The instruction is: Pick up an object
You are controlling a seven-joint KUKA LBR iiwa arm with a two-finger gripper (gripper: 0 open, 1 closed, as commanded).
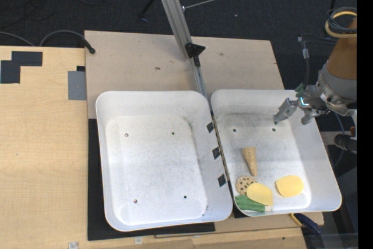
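jaws (295,114) spread, nothing between, over right bin (326,172) far edge | tan cone (250,159), round cracker (242,184), two yellow pieces (260,193) (289,186), green strip (250,204) clustered near corner, well apart from jaws | left bin (111,125) white, speckled

1. A tan, ridged cone shaped like a wafer cone (250,160) lies flat in the right-hand bin, lower centre-right of the frame, narrow end pointing toward the bottom.
2. A small round brown disc dotted with pale spots (242,184) lies just below the cone, near the bin's lower left corner.
3. A yellow oval slice (260,193) lies beside the disc, touching or overlapping it.
4. A green leaf-like piece (249,204) lies partly under that slice at the bin's bottom edge.
5. A second yellow rounded piece (289,186) lies flat to the right, apart from the others.
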